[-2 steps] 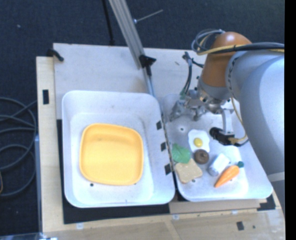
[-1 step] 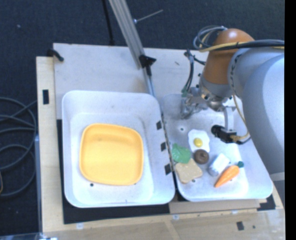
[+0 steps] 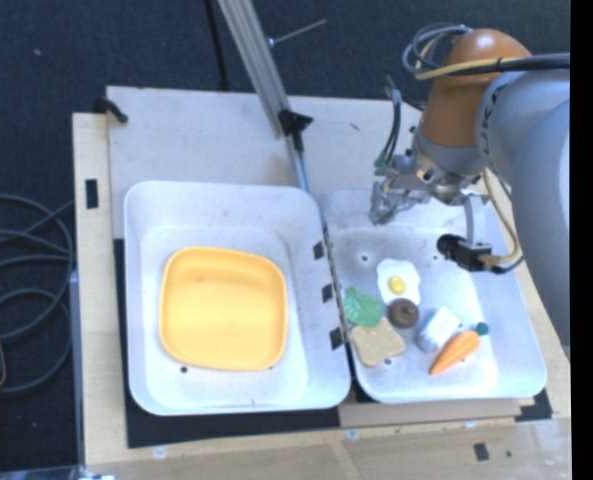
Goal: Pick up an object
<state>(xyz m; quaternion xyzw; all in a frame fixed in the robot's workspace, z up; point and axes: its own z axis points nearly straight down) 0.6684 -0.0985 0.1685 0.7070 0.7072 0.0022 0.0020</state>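
White fried egg [image 3: 398, 280] — below pincer [image 3: 384, 208], apart, pincer's grip state unclear

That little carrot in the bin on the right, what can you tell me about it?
The carrot looks like a small plastic toy: a smooth orange cone with a dark green tip at its thick end. It lies on its side, slanted, thick end up and to the right, near the front right of the right bin. It lies right against a small white object on its left; the gripper is well away.

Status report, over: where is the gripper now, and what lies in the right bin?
Two-finger gripper over right white bin's far corner, nothing seen held. Fried-egg toy, brown round piece, orange carrot toy lying loose. Path unobstructed.
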